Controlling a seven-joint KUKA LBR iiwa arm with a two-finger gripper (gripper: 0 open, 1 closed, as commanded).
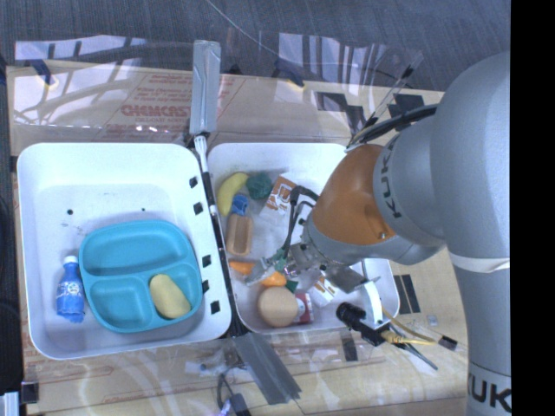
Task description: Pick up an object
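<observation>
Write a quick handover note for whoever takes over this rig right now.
Gripper: low in the right bin, over the clutter; grip state not readable.
Right bin: banana, dark green item, tan block, round beige ball, small packets.
Left bin: blue tray carrying a yellow lemon-like item; blue bottle beside the tray.
Done: nothing visibly lifted.
Left: grasp and raise one object.

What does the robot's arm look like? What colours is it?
The arm is big, round and smooth grey, with a shiny orange band near its wrist. Black KUKA letters run along the grey shell. Thin dark cables loop beside the wrist, above the gripper.
</observation>
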